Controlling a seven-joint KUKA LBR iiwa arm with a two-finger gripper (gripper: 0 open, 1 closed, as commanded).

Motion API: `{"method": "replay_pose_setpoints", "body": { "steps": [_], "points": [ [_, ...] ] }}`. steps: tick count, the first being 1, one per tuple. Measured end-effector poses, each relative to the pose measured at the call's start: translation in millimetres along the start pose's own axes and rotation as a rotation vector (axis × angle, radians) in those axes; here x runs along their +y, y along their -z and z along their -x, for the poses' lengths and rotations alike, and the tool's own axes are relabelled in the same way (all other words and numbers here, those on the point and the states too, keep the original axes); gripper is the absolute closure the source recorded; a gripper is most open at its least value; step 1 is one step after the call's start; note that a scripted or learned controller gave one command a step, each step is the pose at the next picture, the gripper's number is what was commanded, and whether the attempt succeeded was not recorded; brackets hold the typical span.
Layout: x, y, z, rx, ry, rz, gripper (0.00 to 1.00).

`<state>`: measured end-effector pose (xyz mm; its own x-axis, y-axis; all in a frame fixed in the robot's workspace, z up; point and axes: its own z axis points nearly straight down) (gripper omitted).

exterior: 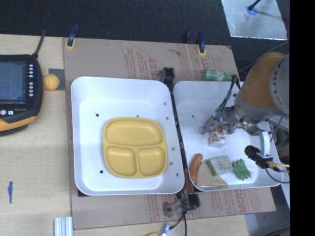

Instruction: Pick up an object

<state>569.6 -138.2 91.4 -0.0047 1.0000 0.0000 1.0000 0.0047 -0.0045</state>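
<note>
Both white bins look like smooth, faintly glossy plastic, and so does the yellow divided tray in the left one. Under them lies matt brown cardboard with red print, on a pale wood-look bench. At 1 o'clock, a crinkled sheet looks like foil.

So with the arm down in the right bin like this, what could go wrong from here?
1. The hand sits right by a small carton, so it may nudge or tip it instead of gripping it.
2. The sausage, green toy and flat packet crowd the right bin's near edge; a grasp there might catch two things.
</note>
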Motion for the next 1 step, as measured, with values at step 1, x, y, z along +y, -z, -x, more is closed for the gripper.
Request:
{"method": "replay_pose_setpoints", "body": {
  "steps": [1],
  "points": [
    [0.1,10.5,1.1,-0.001,0.001,-0.001,1.00]
  ]
}}
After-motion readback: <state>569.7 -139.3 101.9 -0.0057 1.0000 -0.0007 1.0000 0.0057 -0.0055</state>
